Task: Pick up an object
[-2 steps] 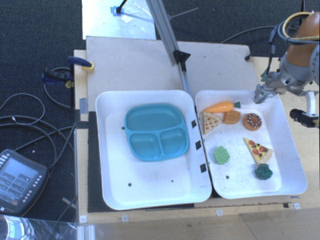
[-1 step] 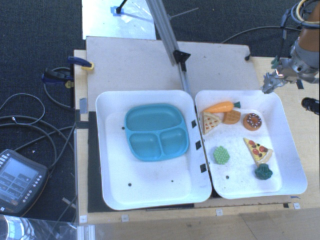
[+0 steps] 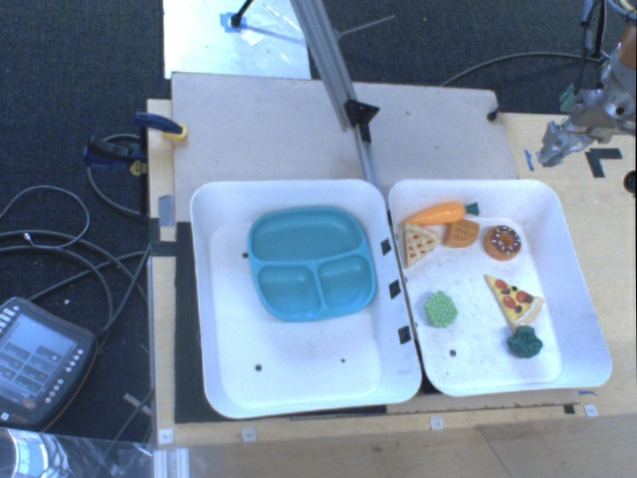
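Basically pincer (image 3: 553, 152) parked upper right, off the right bin (image 3: 572, 257) w/ toy food; can't tell its state.

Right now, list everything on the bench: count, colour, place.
bins: two, white, side by side
divided plate: one, blue, left bin
carrot: one, orange, right bin, top
pizza slices: two, one mid-right, one under the carrot
cracker: one, brown, beside the carrot
donut: one, brown, upper right
broccoli pieces: two, light green centre, dark green lower right
clamp: one, blue-yellow, bench's left edge
gripper: one, grey, above the right bin's far corner
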You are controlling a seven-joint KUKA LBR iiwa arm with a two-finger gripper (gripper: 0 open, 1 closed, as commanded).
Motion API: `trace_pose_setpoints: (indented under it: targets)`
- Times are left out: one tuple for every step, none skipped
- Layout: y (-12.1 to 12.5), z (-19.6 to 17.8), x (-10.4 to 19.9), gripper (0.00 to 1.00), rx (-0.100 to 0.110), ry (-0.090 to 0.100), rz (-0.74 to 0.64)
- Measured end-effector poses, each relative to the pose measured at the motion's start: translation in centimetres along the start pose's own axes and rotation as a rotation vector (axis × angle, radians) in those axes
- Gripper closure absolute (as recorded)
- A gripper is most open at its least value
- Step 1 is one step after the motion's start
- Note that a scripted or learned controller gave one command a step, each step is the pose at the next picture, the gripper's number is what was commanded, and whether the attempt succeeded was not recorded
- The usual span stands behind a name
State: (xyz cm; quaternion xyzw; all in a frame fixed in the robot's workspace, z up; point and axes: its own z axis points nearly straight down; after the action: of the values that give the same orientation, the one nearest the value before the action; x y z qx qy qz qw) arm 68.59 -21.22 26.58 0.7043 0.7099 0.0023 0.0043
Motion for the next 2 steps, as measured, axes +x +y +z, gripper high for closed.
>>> trace_pose_setpoints:
  targets:
    - [-0.5,-0.7,5.6,1.00,0.005,0.004,-0.003]
    - [-2.3,-0.3,10.6,1.00,0.009,0.005,-0.002]
